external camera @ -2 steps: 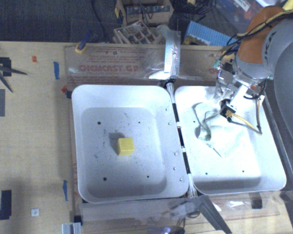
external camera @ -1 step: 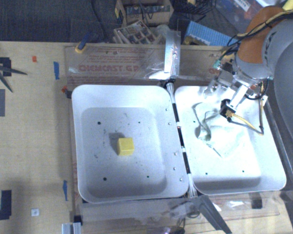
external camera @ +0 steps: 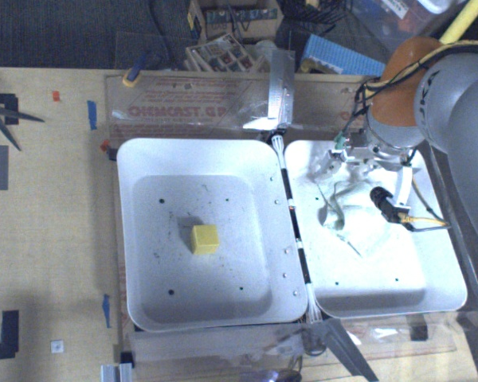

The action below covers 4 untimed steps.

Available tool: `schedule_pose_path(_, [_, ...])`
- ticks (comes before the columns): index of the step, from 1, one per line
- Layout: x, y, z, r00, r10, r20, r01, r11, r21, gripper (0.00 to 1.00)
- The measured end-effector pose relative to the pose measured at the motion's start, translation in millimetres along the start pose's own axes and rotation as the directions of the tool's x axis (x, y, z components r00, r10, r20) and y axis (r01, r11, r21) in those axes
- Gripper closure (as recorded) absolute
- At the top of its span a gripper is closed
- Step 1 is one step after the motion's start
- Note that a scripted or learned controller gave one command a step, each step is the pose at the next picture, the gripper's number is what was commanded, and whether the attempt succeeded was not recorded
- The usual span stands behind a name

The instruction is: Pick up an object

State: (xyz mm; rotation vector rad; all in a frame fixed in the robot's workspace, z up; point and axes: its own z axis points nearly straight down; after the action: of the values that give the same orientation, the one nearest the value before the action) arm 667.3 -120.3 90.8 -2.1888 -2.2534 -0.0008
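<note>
A small yellow cube [external camera: 205, 239] lies on the floor of the left bin [external camera: 143, 173], a little left of its centre. My gripper [external camera: 332, 212] hangs low over the right bin [external camera: 398, 285], near that bin's upper left part and close to the divider between the bins. It is well to the right of the cube and not touching it. The grey arm with its orange band [external camera: 410, 78] reaches in from the upper right.
A black cable connector [external camera: 385, 201] with a yellow wire hangs beside the wrist. A metal bracket [external camera: 280, 94] stands behind the bins at the divider. Clutter and boxes sit beyond the bench's far edge.
</note>
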Motion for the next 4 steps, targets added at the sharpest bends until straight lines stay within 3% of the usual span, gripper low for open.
schedule_pose_path(1, [-13,0,4,0.964,-0.264,-0.002,0.264,0.964,-0.001,0.00])
schedule_pose_path(2, [-15,2,-9,0.965,-0.261,0.001,0.261,0.965,-0.009,1.00])
schedule_pose_path(3, [-68,-2,-19,1.000,0.007,0.003,-0.007,1.000,-0.005,1.00])
schedule_pose_path(4, [-86,-3,-33,0.932,0.362,0.001,-0.362,0.932,-0.004,1.00])
